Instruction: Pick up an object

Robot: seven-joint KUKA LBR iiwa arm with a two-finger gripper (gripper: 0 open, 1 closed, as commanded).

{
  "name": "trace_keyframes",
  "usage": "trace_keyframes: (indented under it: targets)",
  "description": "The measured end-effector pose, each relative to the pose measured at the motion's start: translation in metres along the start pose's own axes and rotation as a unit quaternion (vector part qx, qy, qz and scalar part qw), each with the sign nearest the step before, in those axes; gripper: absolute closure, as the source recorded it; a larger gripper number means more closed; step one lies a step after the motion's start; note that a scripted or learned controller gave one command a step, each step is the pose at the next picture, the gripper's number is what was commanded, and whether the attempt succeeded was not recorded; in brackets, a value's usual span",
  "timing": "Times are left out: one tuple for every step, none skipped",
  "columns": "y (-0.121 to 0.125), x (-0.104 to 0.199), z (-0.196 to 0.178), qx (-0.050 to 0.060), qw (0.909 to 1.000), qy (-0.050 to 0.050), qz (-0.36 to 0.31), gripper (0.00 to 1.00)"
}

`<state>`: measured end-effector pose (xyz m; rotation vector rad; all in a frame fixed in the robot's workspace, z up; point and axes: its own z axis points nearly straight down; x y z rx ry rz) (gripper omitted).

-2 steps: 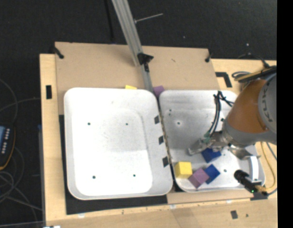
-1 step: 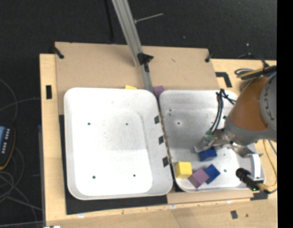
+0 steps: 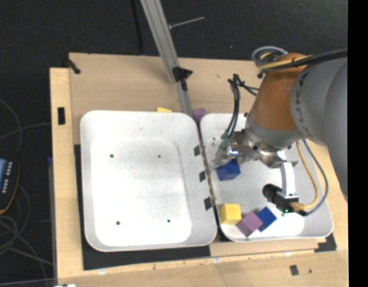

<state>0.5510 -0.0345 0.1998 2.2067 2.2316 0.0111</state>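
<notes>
Blue cube (image 3: 228, 170) sits just under the hand (image 3: 227, 154) in the right bin (image 3: 315, 229).

The arm (image 3: 285, 103) leans low over that bin's left side, likely to take the cube from above; whether the hand is wide, narrow or gripping, I cannot tell. A yellow cube (image 3: 230, 213), purple block (image 3: 250, 222) and second blue block (image 3: 266, 216) cluster near the front wall, apart from it. The left bin (image 3: 88, 160) adjoins on the table (image 3: 112, 76).
</notes>
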Motion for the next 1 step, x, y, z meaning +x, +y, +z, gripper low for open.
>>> trace_keyframes:
  targets:
    - [0.0121,0.0663,0.004,0.003,1.0,0.0,0.001,1.0]
